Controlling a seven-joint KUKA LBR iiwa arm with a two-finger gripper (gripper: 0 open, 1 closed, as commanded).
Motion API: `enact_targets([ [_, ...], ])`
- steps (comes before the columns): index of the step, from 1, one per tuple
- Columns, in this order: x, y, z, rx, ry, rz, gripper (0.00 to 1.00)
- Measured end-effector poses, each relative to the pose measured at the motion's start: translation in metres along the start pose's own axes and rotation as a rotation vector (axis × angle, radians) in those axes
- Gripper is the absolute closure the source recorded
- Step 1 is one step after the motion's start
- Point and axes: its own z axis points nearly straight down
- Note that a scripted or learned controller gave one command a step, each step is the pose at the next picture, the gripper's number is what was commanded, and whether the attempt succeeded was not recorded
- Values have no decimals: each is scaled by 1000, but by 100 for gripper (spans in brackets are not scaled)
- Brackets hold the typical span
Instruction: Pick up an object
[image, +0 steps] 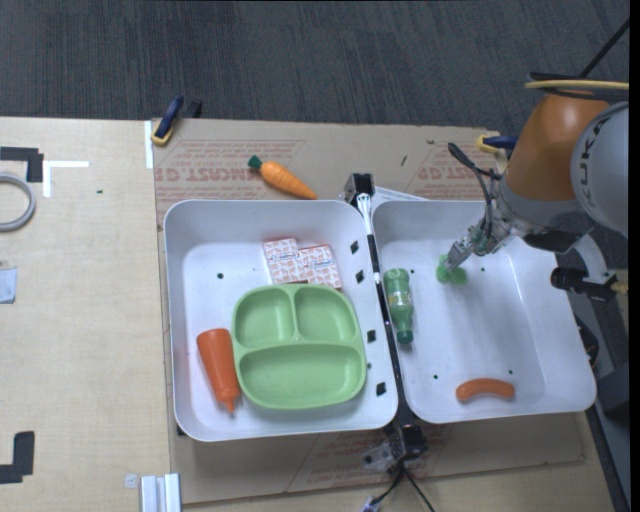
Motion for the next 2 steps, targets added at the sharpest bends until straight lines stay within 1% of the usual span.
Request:
enact_targets([
  [1, 0, 0, 0, 0, 0, -1, 0],
  [2, -1, 0, -10, -2, -3, 2, 100],
])
